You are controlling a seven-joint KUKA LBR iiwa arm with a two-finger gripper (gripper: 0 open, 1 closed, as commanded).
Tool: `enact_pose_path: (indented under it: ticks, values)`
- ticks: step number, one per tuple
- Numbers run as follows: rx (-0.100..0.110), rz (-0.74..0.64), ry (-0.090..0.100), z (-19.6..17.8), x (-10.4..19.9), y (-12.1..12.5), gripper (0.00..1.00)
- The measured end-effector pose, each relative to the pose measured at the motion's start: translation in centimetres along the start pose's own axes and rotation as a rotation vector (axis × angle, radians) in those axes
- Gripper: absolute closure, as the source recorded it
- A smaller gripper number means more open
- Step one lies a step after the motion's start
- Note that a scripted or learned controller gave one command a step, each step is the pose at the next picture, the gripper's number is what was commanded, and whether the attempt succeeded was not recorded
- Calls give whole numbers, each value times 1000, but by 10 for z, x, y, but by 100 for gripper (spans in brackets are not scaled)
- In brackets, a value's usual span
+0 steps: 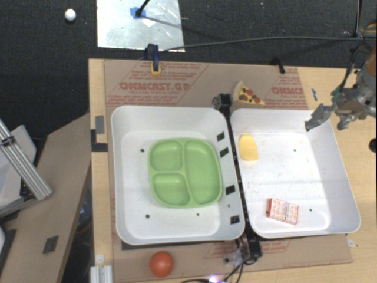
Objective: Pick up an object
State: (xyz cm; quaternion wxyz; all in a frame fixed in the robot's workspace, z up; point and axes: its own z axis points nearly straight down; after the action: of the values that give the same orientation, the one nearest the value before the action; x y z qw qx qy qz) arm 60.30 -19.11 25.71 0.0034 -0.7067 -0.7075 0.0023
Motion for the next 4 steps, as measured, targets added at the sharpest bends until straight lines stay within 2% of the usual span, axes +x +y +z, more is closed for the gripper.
enact_pose_path:
  ticks: [1, 4]
  values:
    - [-10, -3, -2, -6, 1, 2, 0]
    - [-7, -6, -2, 126, 19, 9, 0]
